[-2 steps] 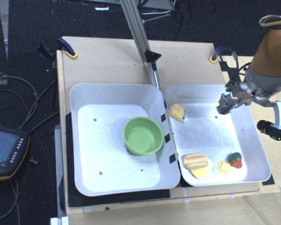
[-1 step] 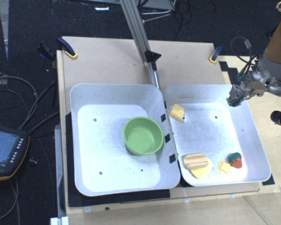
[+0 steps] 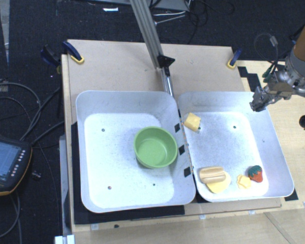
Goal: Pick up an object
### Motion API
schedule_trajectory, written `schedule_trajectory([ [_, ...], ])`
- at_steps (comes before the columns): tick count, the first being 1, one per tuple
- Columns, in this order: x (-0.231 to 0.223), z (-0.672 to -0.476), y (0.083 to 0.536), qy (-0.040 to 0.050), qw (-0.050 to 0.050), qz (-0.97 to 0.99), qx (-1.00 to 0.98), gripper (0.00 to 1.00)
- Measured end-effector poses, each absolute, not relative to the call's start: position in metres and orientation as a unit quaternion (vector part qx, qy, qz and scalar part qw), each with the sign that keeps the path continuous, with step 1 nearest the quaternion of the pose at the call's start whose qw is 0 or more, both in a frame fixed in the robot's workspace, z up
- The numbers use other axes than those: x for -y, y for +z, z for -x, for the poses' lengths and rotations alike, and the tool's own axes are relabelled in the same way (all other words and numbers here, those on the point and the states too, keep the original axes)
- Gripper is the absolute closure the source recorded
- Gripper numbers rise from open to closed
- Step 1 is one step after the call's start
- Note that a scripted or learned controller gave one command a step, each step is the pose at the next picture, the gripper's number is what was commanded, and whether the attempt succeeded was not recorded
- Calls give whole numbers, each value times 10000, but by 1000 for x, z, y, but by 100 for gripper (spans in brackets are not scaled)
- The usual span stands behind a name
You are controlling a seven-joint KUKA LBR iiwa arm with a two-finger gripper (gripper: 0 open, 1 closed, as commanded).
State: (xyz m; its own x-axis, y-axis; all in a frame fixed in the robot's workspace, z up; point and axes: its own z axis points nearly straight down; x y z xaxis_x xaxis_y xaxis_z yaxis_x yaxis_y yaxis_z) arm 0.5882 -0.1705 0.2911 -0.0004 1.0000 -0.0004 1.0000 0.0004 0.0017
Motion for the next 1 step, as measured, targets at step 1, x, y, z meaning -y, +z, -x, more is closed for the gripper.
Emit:
schedule_trajectory([
  [1, 115, -590, 293, 1, 1, -7056, -7087, 100],
])
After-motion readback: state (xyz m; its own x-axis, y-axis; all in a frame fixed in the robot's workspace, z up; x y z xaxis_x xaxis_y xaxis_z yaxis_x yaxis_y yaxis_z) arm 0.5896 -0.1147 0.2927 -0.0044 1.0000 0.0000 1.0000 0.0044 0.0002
